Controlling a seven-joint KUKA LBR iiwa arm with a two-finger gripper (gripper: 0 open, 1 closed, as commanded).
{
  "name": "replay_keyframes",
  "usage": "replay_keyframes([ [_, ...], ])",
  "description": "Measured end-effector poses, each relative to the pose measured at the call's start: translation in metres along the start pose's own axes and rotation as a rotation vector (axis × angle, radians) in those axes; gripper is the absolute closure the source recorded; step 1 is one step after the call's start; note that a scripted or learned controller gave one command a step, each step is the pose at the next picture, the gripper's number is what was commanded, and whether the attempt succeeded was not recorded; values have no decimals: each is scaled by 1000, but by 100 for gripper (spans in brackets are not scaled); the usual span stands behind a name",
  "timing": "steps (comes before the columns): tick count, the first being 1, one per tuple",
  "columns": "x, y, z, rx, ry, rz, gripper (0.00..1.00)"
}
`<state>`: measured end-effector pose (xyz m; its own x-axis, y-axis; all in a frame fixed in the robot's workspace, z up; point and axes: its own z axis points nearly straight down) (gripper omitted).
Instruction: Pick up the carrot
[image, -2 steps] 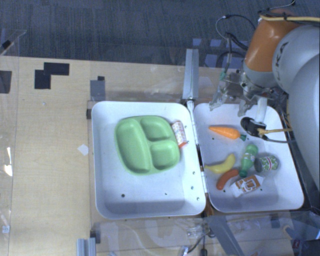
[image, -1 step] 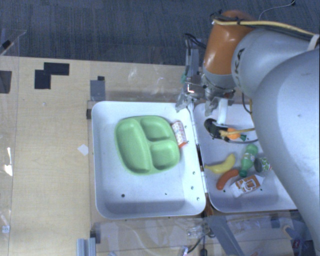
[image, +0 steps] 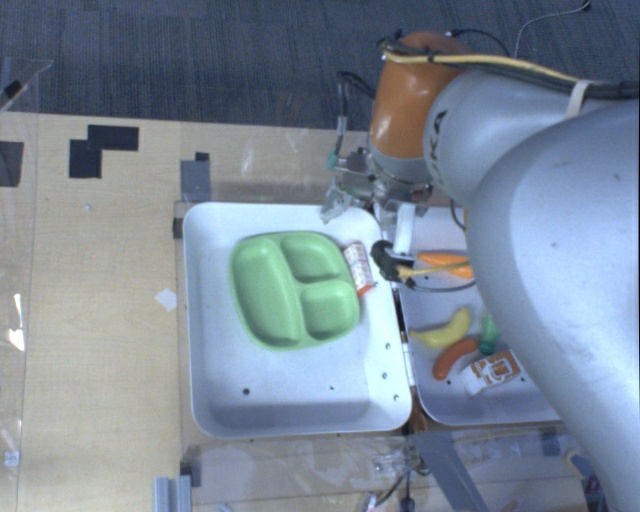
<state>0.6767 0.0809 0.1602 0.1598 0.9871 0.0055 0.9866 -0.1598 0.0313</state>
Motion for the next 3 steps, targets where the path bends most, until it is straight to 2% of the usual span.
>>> replay_keyframes([
  [1,86,-40,39,28,0,-212,0],
  [2,132,-54,58,11,-10,-337,0],
  [3,80,-89,62,5,7,-380,0],
])
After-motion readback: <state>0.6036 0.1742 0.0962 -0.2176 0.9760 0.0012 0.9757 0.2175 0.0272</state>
